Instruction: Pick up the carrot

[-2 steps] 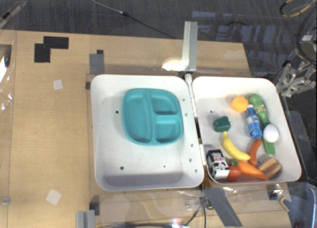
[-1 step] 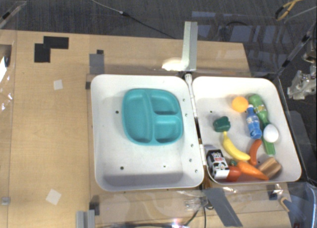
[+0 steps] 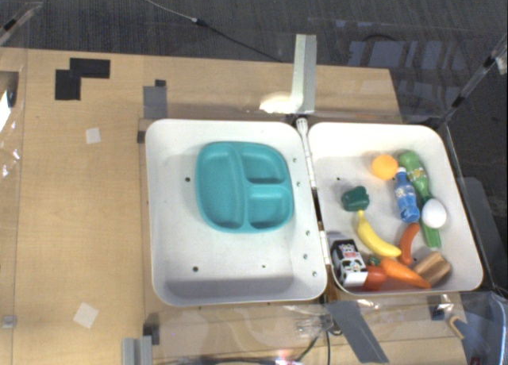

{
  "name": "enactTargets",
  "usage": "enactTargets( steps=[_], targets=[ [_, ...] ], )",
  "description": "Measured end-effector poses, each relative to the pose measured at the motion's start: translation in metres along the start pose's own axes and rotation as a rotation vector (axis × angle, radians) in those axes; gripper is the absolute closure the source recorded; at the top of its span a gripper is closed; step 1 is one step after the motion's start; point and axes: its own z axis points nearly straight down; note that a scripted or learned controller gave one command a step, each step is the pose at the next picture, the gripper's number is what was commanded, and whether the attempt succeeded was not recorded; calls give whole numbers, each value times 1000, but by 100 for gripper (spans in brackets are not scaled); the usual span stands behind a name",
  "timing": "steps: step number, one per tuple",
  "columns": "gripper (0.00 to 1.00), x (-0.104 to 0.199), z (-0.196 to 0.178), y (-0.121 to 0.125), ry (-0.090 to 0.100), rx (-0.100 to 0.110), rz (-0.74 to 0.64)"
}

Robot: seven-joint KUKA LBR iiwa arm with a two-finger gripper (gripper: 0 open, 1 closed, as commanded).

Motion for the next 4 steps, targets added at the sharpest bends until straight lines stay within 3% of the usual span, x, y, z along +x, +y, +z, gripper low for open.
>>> enactTargets(
  steps=[1,2,3,4],
  targets=[
    [100,-7,-7,31,-4,-7,-548],
    [100,-19,-8,94,-3,-7,-786],
    [100,-11,204,98,-17,-16,-1036],
    [0,-10,199,96,-8,-11,-1036]
  ],
)
